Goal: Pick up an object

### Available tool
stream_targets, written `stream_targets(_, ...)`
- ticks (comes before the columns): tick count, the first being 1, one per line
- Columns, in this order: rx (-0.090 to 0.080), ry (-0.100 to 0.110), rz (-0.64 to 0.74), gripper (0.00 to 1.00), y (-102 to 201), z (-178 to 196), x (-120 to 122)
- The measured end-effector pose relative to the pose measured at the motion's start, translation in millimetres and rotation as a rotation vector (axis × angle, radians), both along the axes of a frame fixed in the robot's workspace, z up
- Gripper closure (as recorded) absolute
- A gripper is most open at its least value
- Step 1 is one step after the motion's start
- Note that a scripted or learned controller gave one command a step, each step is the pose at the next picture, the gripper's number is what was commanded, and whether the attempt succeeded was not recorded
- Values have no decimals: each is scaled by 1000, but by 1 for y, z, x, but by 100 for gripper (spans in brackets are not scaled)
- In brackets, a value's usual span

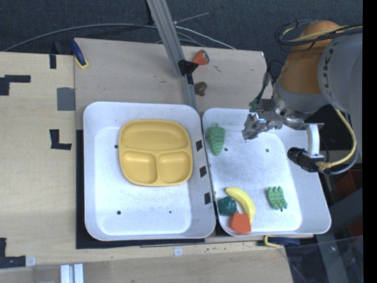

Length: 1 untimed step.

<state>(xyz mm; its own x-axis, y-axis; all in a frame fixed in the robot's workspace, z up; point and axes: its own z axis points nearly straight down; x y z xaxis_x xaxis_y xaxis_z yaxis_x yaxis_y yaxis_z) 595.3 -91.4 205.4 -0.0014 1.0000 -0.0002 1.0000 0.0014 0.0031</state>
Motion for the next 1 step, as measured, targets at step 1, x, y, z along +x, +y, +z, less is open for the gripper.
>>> stream_targets(1,2,5,4,100,47,14,-17)
